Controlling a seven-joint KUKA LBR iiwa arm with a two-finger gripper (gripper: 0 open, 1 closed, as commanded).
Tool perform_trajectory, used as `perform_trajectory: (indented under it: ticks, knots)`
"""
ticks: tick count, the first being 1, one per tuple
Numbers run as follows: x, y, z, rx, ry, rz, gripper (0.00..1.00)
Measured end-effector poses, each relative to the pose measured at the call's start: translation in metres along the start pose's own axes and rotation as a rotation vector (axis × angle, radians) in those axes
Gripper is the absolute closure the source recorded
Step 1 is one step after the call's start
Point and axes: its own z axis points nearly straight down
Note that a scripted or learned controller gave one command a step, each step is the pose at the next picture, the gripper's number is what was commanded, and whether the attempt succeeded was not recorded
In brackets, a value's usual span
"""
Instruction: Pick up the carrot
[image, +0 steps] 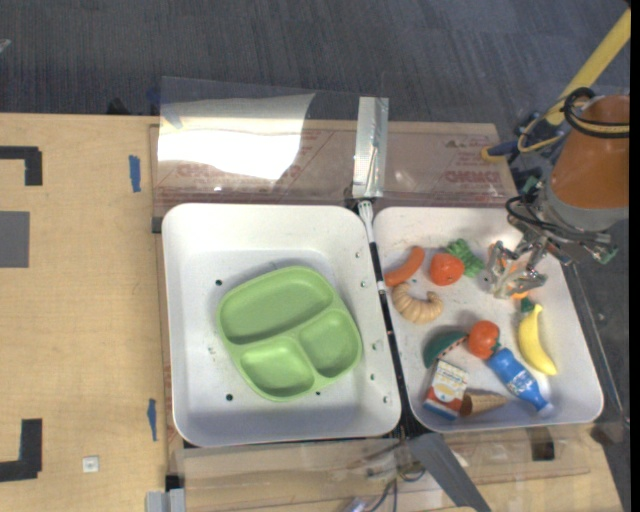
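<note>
The carrot (447, 267), a short orange piece with a green leafy top, lies in the back middle of the right bin (585, 395). My gripper (516, 272) hangs low over the bin's back right part, about a hand's width right of the carrot and apart from it. A small orange patch shows right under the gripper's tip, and I cannot tell what it is. The grey arm with its orange band (592, 160) comes in from the upper right.
An orange-red curved piece (404, 265) and a croissant (415, 303) lie left of the carrot. A banana (536, 340), red ball (483, 338), blue bottle (520, 378), carton (448, 385) and cone (486, 403) lie nearer the front. The left bin (190, 250) holds a green divided tray (290, 330).
</note>
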Motion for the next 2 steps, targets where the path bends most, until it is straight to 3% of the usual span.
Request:
perform_trajectory:
  ticks: [1, 2]
  knots:
    - [0.001, 0.002, 0.003, -0.005, 0.002, 0.000, 0.00]
    - [0.026, 0.004, 0.012, -0.004, 0.005, 0.550, 0.00]
